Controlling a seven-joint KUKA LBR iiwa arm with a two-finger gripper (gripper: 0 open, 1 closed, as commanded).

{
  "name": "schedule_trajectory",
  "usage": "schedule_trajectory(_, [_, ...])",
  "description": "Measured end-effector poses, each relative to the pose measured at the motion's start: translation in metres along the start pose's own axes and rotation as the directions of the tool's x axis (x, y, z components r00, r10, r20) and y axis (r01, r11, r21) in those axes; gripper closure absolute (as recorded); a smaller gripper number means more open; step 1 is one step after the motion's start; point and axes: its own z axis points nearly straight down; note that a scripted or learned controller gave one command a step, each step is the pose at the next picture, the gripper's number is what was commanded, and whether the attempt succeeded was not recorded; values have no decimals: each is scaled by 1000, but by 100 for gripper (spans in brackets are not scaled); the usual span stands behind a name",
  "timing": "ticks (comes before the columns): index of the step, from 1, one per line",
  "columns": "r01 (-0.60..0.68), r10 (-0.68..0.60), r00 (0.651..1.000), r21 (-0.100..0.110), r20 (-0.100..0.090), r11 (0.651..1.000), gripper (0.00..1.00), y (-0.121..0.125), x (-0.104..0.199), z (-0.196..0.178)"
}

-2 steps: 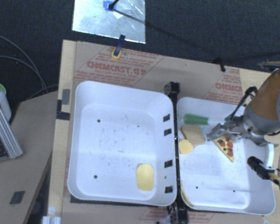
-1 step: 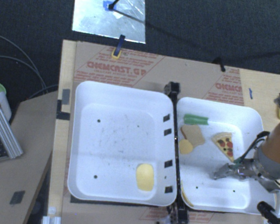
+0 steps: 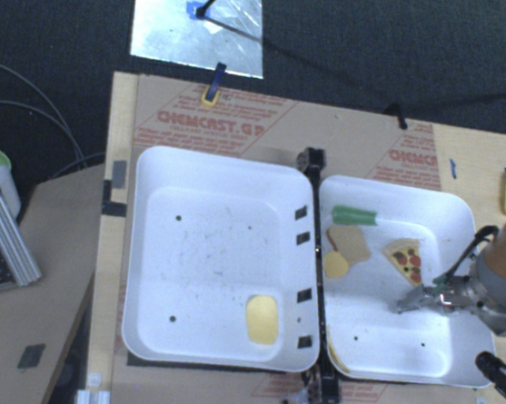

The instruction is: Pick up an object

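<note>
On a cardboard-topped desk (image 3: 245,118), two shallow white bins sit side by side, and a yellow oval piece (image 3: 261,318) lies alone near the front of the left bin (image 3: 149,229). In the right bin (image 3: 435,356), the grey arm reaches in from the right and its gripper (image 3: 415,301) hovers low over the bin floor, just in front of a toy pizza slice (image 3: 405,258). Its fingers look slightly spread and pinch nothing. Beyond the slice, toward the divider, lie a tan bread-like piece (image 3: 349,243) with a small yellow round piece (image 3: 336,266) touching it, and a green stick-shaped piece (image 3: 354,216) sits farthest back. The step in hand appears to be the approach: nothing is lifted yet. The pizza slice seems the likeliest target. The next move likely calls for carrying the fingers over it, lowering them astride it and closing before any lift.
</note>
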Motion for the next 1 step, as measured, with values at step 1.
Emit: schedule_trajectory(1, [4, -4, 1000, -2, 0, 1000, 0, 33, 1, 0])
